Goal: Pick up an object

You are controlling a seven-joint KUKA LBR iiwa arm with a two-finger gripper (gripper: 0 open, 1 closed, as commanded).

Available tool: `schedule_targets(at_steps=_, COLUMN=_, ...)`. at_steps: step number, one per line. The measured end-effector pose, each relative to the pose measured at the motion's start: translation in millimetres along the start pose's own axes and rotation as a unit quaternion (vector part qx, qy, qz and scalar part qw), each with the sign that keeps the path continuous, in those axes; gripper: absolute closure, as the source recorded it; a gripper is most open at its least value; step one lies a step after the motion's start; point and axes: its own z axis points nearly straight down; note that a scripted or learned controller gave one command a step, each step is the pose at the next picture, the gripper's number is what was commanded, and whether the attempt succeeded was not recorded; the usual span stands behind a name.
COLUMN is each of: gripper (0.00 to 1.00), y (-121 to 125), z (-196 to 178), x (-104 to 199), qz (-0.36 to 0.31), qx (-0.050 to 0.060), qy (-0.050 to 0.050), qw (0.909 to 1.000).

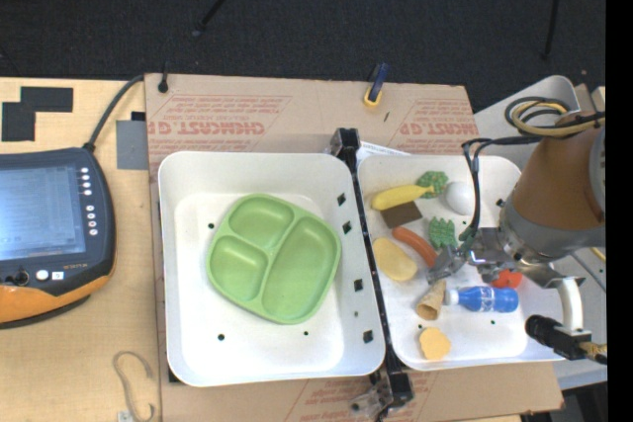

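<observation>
The right bin (473,358) holds several toy foods. A yellow banana (400,197) lies on a brown block (402,213), with broccoli (432,181) and a white egg (459,197) behind them. An orange-red sausage (414,244), a pale yellow slice (395,261), a cone (430,301), a blue bottle (486,298) and a small yellow piece (433,343) lie nearer the front. My gripper (447,264) hangs low in the bin, between the sausage's right end, the cone and the bottle. A green leafy piece (441,232) lies just behind it.
The left bin (188,212) carries a green divided plate (274,257). A red piece (506,279) peeks out beside the grey and orange arm (554,198). A control pendant (45,222) rests on the bench at far left. A yellow-handled tool (375,86) lies on the cardboard behind.
</observation>
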Motion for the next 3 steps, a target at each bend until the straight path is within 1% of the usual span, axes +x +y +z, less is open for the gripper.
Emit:
schedule_targets(at_steps=1, gripper=0.0, y=3, z=50, x=-7, qz=0.001, qx=0.0, qy=0.0, qw=1.0)
schedule_targets(at_steps=2, gripper=0.0, y=2, z=63, x=-6, qz=0.002, qx=-0.002, qy=0.0, qw=1.0)
schedule_targets(at_steps=3, gripper=1.0, y=2, z=52, x=-8, qz=0.005, qx=-0.002, qy=-0.001, qw=1.0)
